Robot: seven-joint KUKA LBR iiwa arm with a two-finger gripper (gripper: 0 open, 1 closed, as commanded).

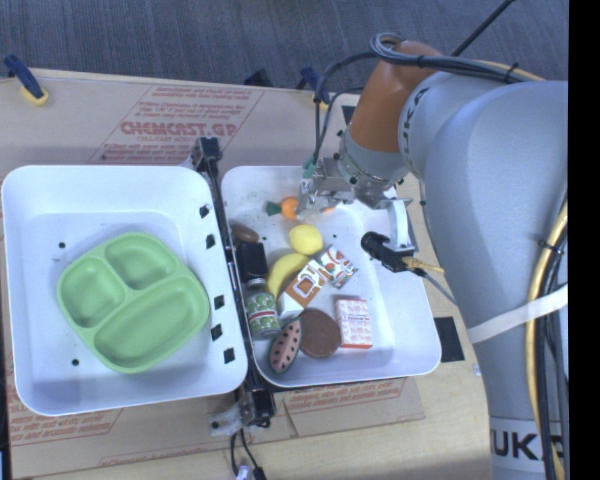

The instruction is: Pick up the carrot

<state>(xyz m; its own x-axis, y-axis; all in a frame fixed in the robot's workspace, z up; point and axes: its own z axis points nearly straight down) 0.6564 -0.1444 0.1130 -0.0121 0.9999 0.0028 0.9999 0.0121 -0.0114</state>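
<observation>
The carrot (pixel 289 208) is a small orange piece with a green tip, lying near the far edge of the right bin (pixel 410 338). My gripper (pixel 317 194) hangs directly over the carrot's right end, low in the bin, and its metal body hides part of the carrot. The view does not show whether the carrot is held. The grey arm with its orange band (pixel 380 103) reaches in from the upper right.
Just in front of the carrot lie a lemon (pixel 305 238), a banana (pixel 284 270) and a snack packet (pixel 320 273). Further forward are a can (pixel 262 311), a brown disc (pixel 320 334) and a small box (pixel 354 323). The left bin (pixel 30 208) holds a green divided plate (pixel 133 300).
</observation>
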